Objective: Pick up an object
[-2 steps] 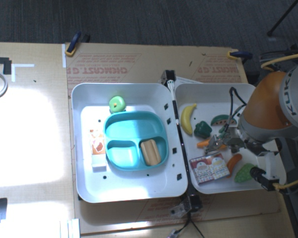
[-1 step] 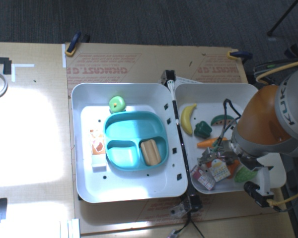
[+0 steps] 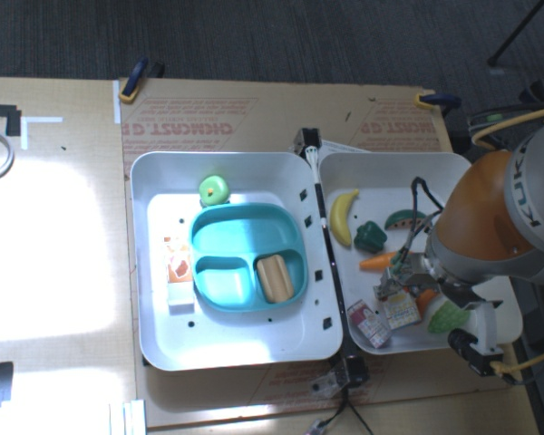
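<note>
The setting is a robotics laboratory test cell, not a home or shop. The work surface is a plywood bench (image 3: 54, 243) overlaid with a flattened cardboard sheet (image 3: 281, 120) bearing reversed red print, secured at its corners by spring clamps (image 3: 134, 80). Two shallow white bins (image 3: 154, 270) sit side by side, joined by black clips. The contents are toy items: plastic banana (image 3: 344, 216), green apple (image 3: 214, 189), a teal divided tray (image 3: 249, 256). An industrial grey-and-orange arm (image 3: 490, 216) reaches in, with exposed cabling. The floor is dark carpet (image 3: 254, 16).
</note>
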Controlling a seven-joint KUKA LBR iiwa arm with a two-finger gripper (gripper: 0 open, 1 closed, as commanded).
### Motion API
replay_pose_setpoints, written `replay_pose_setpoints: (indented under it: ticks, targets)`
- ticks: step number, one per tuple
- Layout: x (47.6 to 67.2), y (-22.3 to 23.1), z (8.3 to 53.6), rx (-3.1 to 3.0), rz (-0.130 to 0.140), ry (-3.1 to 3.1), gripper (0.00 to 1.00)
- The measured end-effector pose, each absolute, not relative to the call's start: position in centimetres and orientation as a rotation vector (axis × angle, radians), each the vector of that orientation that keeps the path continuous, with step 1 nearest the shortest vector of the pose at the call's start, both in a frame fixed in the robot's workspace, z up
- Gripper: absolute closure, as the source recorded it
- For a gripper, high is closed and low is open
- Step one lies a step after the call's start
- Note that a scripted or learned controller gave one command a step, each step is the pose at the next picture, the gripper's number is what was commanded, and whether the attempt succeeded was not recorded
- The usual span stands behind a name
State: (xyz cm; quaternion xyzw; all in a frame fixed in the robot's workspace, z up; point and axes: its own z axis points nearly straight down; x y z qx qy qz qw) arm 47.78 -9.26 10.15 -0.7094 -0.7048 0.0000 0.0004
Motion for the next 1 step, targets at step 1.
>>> replay_pose_setpoints:
  ticks: [1]
  targets:
    - [51.06, -3.59, 19.21, -2.222, 0.0, -2.222, 1.0]
